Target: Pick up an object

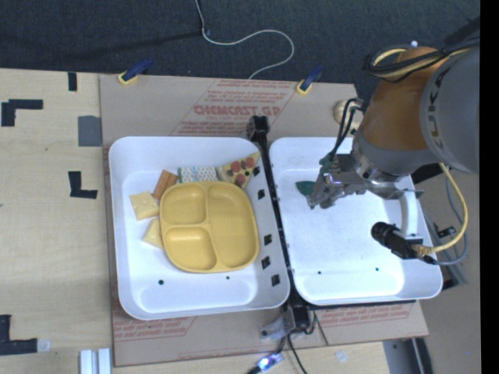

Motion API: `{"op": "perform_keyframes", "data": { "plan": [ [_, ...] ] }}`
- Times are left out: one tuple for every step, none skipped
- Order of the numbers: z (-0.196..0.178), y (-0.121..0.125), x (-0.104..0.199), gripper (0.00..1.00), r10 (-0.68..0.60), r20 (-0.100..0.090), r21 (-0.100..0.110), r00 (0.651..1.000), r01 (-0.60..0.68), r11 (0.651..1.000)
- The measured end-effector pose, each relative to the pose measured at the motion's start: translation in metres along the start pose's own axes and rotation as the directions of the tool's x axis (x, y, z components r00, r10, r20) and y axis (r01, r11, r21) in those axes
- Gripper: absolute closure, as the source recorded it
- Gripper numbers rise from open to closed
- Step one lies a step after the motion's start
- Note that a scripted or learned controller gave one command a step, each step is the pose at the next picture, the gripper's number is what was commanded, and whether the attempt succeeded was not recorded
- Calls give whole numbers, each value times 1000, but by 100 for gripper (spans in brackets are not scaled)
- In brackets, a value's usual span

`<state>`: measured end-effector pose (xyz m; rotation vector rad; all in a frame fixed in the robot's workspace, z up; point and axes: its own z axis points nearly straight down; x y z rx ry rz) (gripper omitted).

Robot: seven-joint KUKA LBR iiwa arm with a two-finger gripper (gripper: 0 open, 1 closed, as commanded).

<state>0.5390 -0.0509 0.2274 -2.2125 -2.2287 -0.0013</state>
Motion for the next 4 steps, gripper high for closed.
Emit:
{"op": "perform_keyframes", "data": {
  "plan": [
    [10, 30, 40, 100, 5, 1, 2, 1000, -5, 1000],
    [-3, 67, 78, 100, 1, 0, -2, 1000, -1, 1000],
    [-6, 108, 108, 100, 2, 1, -2, 1000, -2, 1000],
    [14, 121, 128, 100, 5, 3, 1, 1000, -5, 1000]
  ]
}}
